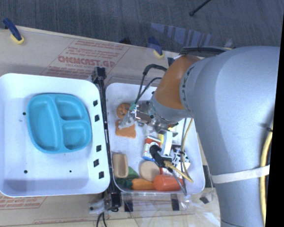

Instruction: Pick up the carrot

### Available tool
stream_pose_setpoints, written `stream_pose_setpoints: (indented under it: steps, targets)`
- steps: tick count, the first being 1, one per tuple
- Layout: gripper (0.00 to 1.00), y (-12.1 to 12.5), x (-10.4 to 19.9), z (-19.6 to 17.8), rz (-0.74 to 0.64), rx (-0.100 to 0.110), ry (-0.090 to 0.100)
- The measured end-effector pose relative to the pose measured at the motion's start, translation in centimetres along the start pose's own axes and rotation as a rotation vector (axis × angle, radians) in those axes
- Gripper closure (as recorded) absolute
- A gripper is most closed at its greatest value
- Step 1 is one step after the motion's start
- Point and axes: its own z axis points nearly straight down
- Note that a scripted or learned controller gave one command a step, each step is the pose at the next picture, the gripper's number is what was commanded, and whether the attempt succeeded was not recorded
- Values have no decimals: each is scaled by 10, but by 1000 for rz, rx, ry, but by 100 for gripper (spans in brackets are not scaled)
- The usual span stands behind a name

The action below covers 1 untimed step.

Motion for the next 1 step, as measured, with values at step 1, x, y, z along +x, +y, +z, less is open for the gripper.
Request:
stream_pose_setpoints:
  steps: [1]
  targets:
    - [0, 44, -9, -61, 232, -6, -1]
